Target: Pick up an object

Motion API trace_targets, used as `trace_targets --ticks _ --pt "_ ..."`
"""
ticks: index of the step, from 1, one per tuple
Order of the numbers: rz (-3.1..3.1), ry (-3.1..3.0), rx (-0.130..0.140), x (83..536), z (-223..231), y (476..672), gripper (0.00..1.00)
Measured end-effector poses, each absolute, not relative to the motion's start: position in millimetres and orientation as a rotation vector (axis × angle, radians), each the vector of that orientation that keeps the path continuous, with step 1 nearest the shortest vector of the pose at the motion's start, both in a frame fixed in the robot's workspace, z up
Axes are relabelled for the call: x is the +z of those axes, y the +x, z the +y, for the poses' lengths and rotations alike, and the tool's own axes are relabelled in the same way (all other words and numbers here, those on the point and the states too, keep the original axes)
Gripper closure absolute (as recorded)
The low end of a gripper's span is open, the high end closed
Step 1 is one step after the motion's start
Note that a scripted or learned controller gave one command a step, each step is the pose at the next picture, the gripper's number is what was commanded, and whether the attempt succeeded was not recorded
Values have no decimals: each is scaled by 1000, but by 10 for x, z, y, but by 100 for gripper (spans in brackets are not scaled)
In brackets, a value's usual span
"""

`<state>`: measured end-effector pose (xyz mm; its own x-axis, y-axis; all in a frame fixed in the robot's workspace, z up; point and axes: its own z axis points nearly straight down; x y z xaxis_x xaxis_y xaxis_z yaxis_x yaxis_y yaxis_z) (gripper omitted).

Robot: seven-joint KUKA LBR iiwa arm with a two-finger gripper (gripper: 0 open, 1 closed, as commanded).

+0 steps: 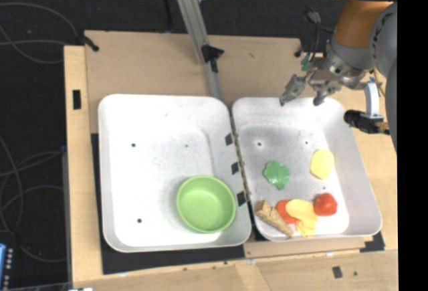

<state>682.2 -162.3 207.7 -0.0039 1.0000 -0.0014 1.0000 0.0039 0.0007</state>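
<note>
A tan desk (154,62) sits on dark floor, with thin black cables trailing over the floor at the far left. Two shallow white bins lie side by side on the desk, touching along their inner edges.

The left bin (147,129) holds a single light green bowl (206,203), upright, in its near right corner. The rest of its floor is bare white with a few small dark dots.

Between the bins, a slim grey metal pole (190,12) slants from the far top of the scene down to the bins' shared far corner.

The right bin (267,122) holds a cluster of small things in its near half. A green leafy piece (276,174) lies near the middle. Near it, at the front edge, a tan stick-like piece (271,217) touches a pile of orange-red and yellow pieces (297,213). Just right of that pile sits a red round item (325,204). Farther back, apart from the rest, lies a yellow lemon-like object (322,164).

At the far right, the grey arm with its orange band (364,12) reaches in from the right. Its tool (303,96) hangs above the far edge of the right bin, two fingers spread apart, with nothing between them. It is well apart from every object in the bin.
</note>
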Motion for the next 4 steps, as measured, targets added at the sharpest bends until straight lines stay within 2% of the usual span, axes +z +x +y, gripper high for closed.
trace_targets --ticks 1,2,3,4 --pt "2224 2215 -4 2078 -1631 6820 0" --pt "2222 2220 -7 1660 -1664 6810 0" --pt "2222 2223 -10 1037 -1730 6794 0" --pt "2218 2220 -6 1018 -1752 6795 0"
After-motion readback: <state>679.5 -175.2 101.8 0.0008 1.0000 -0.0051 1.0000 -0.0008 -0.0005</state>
